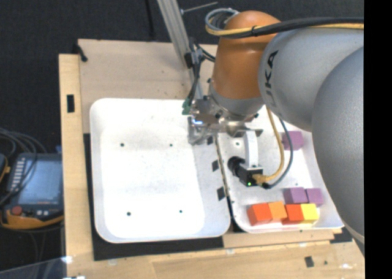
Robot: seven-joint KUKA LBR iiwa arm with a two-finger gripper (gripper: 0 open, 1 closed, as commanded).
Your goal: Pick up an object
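The pincer (199,126) is being held over the rim between the left bin (147,167) and right bin (271,195); whether it is spread cannot be told. The orange block (260,213) is lying well apart, so the rim is likely being risked and nothing caught.

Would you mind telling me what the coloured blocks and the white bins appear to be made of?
Blocks: probably painted wood or foam. They have flat matte orange, yellow and purple faces, square edges and no glare.
Bins: likely moulded plastic. They are smooth and white with rounded corners, a raised rim and a faint sheen.
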